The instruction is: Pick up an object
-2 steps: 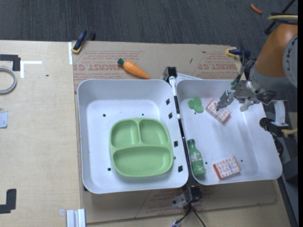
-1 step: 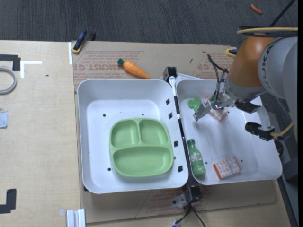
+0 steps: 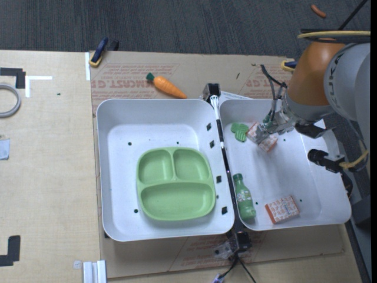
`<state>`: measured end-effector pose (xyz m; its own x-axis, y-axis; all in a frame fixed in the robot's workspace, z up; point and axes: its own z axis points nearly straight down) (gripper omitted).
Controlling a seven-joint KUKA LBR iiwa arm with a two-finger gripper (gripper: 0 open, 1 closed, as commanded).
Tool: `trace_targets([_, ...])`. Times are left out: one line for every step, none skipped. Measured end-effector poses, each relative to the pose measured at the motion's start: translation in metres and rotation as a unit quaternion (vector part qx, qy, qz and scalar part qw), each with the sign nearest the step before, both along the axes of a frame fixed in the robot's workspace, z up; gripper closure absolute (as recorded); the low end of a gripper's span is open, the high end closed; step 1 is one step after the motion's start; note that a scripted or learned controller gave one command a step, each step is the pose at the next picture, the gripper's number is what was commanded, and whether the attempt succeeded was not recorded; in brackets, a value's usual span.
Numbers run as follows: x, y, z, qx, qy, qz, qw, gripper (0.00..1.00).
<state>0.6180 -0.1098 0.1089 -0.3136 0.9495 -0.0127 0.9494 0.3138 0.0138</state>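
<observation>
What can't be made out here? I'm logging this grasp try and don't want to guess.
- Gripper: its tip, blocked by the arm's wrist in the camera view.
- Small box under the gripper: held or just touched, unclear.
- Orange box: print too small to read.

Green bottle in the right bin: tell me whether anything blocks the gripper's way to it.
Nothing visible does. The green bottle lies against the right bin's left wall with bare floor around it. The gripper sits farther back, over a small box.

Small pale carton point(image 3: 263, 138), tilted, right bin point(image 3: 330, 214), near green piece point(image 3: 240, 131)
</observation>
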Motion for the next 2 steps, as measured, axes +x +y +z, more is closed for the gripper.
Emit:
trace_targets([0.000,0.000,0.000,-0.0001,0.000,0.000,1.0000,0.00])
trace_targets([0.001,0.006,-0.010,0.0000,0.003,0.048,0.9989,0.00])
